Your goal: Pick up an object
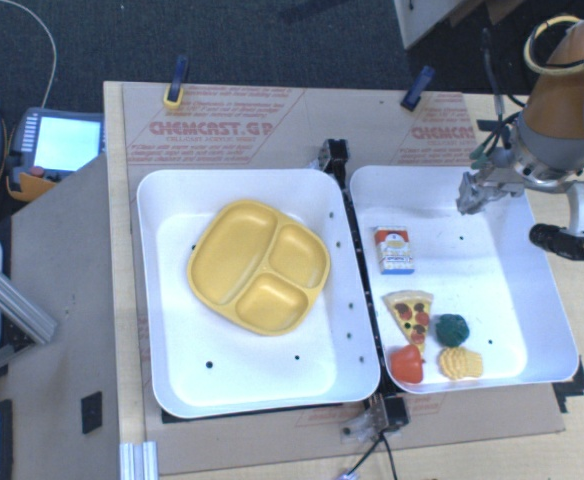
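The left bin [162, 268] holds a yellow divided tray [259, 266], lying flat near the centre, away from the walls. In the right bin [532, 298], the candidate objects sit along the left and front: a small carton [394, 250] lies apart from the rest, which leaves room for approach; a pizza slice [410, 314], a tomato [406, 364], a green piece [452, 328] and a ridged yellow piece [460, 364] are clustered close together. The gripper [472, 194] hangs above the bin's far right area, well apart from every object, holding nothing. Its opening cannot be judged.
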Robot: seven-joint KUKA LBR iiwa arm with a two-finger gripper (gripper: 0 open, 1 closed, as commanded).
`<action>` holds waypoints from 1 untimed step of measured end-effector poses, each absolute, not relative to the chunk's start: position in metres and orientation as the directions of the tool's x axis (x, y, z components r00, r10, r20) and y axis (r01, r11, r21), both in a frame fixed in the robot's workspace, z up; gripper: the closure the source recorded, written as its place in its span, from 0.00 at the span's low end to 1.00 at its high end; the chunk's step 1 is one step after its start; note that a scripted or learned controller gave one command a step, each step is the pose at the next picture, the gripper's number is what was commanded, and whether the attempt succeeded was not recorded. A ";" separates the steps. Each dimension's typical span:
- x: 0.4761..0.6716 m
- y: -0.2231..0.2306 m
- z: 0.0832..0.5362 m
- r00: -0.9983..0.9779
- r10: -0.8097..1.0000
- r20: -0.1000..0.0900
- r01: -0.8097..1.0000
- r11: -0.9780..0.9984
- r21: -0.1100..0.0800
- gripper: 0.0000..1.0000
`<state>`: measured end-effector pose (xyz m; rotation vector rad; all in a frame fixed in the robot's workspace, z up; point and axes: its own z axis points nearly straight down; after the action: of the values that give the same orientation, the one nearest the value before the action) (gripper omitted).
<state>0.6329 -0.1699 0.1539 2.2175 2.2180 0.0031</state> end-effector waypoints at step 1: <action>0.633 -0.168 0.219 -0.001 1.000 -0.003 1.000 0.001 0.008 1.00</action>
<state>0.6334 -0.1685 0.2187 2.2146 2.2173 0.0061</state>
